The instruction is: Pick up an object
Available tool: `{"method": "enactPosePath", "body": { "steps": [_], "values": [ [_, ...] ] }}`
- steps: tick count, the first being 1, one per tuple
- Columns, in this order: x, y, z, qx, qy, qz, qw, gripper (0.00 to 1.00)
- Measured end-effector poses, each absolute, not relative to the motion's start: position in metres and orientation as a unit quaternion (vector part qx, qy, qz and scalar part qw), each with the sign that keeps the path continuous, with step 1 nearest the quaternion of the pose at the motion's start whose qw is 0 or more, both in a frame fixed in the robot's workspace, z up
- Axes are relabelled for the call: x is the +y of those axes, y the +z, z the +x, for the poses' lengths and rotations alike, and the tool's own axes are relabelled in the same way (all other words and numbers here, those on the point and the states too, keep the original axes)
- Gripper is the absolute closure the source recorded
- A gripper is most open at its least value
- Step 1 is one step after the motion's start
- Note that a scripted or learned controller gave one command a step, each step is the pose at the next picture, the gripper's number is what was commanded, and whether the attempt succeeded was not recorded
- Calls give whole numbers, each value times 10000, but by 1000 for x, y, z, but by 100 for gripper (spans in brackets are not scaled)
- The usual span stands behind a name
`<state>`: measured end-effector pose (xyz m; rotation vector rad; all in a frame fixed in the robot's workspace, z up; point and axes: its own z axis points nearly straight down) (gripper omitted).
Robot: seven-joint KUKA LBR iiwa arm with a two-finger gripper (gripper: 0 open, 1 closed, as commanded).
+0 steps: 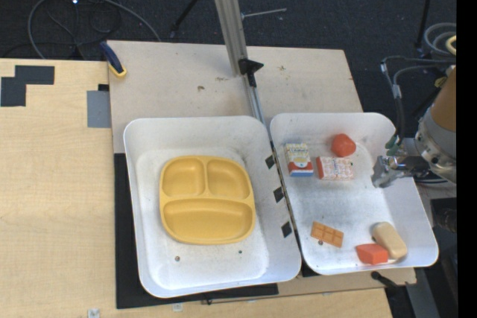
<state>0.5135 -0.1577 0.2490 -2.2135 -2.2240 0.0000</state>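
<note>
Grey metal gripper (384, 171) is hovering at the right edge of the right shallow white bin (350, 258), holding nothing; cannot tell how it is set; small pink-and-white carton (335, 168) is lying just to its left, long axis left-right; round red ball (343, 145) is sitting near the far edge, beside the carton.

We see the arm entering from the right, its orange band (446, 106) uppermost and the grey wrist (440, 141) just below it. The gripper (384, 170) projects leftward from the wrist, low and roughly level. Its metal body appears grey and compact.
</note>
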Motion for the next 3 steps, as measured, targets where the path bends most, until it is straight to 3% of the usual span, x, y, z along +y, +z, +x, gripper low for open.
{"method": "enactPosePath", "body": {
  "steps": [3],
  "values": [
    [-4,260,503,-7090,6,-7052,24,100]
  ]
}}
